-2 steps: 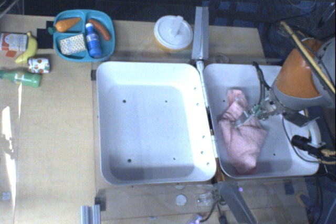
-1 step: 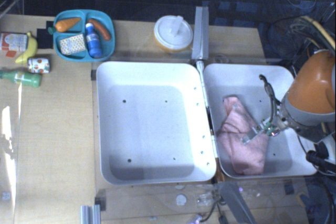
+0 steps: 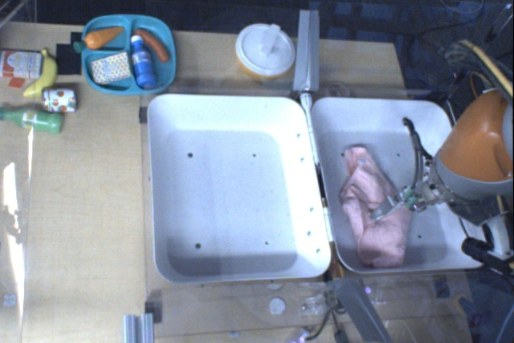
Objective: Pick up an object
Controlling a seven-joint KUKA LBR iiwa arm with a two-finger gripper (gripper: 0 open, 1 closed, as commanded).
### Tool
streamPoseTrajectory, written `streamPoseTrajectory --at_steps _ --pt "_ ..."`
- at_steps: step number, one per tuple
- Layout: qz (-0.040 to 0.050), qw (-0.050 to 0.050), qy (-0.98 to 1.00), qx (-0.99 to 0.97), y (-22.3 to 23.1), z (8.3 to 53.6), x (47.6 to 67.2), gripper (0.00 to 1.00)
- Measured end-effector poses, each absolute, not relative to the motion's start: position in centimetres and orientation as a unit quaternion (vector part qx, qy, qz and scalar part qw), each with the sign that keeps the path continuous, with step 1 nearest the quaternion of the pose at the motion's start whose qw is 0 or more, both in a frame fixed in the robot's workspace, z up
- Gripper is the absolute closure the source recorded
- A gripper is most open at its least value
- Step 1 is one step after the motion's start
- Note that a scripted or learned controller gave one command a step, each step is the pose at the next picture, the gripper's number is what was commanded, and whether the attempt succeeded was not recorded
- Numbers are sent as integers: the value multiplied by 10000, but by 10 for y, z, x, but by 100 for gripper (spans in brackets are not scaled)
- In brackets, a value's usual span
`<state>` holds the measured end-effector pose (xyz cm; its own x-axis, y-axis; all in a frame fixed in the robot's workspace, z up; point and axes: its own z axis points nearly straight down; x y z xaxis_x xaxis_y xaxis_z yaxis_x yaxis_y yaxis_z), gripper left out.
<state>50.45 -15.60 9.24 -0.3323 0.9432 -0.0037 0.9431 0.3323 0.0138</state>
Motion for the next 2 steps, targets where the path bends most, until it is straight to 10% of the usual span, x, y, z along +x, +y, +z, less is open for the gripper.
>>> streamPoseTrajectory --at_steps 1,2 --pt "72 79 8167 5770 -154 104 507 100" --pt "14 17 8013 5982 -80 185 558 100"
